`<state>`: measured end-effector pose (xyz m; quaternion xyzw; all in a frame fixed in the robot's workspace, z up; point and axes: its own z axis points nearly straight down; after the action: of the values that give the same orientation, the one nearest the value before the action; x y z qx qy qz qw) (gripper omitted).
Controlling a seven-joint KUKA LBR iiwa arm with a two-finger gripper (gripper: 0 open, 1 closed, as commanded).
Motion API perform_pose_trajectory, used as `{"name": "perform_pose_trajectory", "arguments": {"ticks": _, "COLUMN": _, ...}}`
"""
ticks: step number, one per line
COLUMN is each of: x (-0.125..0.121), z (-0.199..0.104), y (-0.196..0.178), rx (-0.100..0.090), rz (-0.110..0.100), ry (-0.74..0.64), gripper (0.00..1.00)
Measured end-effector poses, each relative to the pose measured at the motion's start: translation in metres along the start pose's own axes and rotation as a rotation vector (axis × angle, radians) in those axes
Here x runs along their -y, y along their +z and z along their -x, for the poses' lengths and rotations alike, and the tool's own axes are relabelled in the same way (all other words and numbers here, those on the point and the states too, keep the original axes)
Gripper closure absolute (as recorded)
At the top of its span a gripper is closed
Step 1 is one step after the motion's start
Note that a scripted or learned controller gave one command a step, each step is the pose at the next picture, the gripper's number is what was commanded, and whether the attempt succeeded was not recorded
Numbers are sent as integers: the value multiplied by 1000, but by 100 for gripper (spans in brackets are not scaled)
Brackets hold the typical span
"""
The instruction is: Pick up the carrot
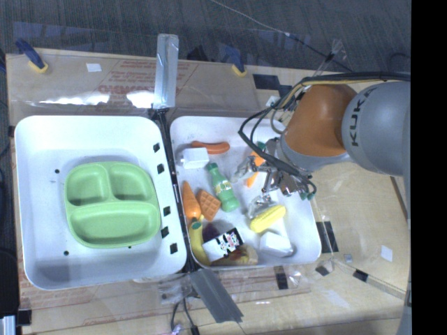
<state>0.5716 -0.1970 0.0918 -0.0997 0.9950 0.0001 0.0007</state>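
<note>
The carrot (190, 199) is a short orange piece lying lengthwise against the left wall of the right bin (307, 222), beside a tan waffle piece (208, 204). My gripper (269, 189) hangs low over the right half of that bin, just above a yellow corn cob (267, 218) and well to the right of the carrot. Nothing shows between it and the carrot except a green bottle (222, 187). The arm's orange band (318, 121) and cables hide the bin's upper right part.
The right bin also holds a sausage (210, 146), a white piece (195, 158), a banana (198, 243), a black packet (228, 242) and a white block (276, 243). In the left bin (35, 159) lies a green divided plate (110, 202).
</note>
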Motion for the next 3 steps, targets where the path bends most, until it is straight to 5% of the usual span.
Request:
{"name": "perform_pose_trajectory", "arguments": {"ticks": 1, "x": -2, "z": 2, "y": -11, "rx": 3, "rz": -1, "ry": -8, "gripper": 100}}
{"name": "perform_pose_trajectory", "arguments": {"ticks": 2, "x": -39, "z": -5, "y": -136, "rx": 14, "rz": -8, "ry": 11, "gripper": 100}}
{"name": "perform_pose_trajectory", "arguments": {"ticks": 3, "x": -40, "z": -8, "y": -128, "rx": 1, "rz": -2, "ry": 11, "gripper": 0}}
